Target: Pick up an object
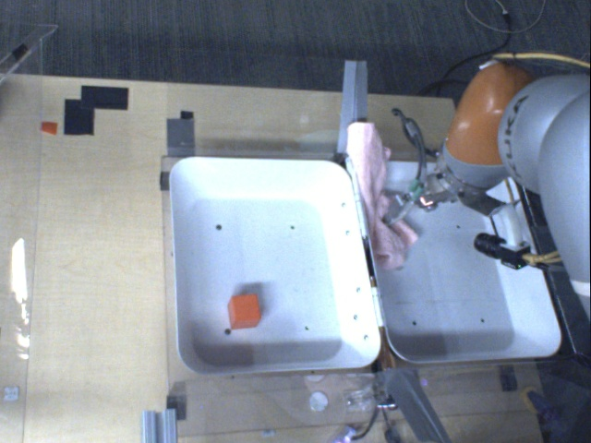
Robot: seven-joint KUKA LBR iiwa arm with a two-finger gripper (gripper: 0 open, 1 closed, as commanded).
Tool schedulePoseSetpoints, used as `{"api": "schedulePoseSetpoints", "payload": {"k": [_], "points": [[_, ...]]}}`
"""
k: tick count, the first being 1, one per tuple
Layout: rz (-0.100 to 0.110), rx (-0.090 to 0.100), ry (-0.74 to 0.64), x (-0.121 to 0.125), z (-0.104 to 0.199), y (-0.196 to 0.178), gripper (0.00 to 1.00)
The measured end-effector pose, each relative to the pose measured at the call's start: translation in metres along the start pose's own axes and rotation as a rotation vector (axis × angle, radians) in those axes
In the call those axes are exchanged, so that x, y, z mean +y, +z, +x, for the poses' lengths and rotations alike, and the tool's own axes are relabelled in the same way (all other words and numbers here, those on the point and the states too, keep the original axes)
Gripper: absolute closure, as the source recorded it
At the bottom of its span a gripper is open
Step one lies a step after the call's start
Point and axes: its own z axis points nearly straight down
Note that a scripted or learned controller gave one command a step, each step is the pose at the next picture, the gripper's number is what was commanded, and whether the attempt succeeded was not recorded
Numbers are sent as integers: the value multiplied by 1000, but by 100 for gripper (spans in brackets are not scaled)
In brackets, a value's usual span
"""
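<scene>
A pink cloth (373,187) lies draped along the wall between the two bins, and its lower end (395,244) spills into the right bin (480,330). A small orange block (245,311) sits near the front of the left bin (268,201). My gripper (401,209) reaches in from the right and is low over the right bin, right against the cloth's right edge at about its middle. Its tip overlaps the cloth there. The grey arm with its orange band (485,109) hides the right bin's back right corner.
The left bin's floor around the orange block is bare white. A black cable piece (499,247) of the arm hangs over the right bin's middle. Black and orange markers (88,109) lie on the wooden bench at the far left.
</scene>
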Motion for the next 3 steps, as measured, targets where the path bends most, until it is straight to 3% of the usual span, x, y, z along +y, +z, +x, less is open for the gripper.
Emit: {"api": "schedulePoseSetpoints", "payload": {"k": [1, 2, 3], "points": [[-4, -3, -120, -30, 16, -2, 0], [-5, -4, -205, -34, 20, -2, 0], [-13, -6, -206, -31, 20, -14, 100]]}}
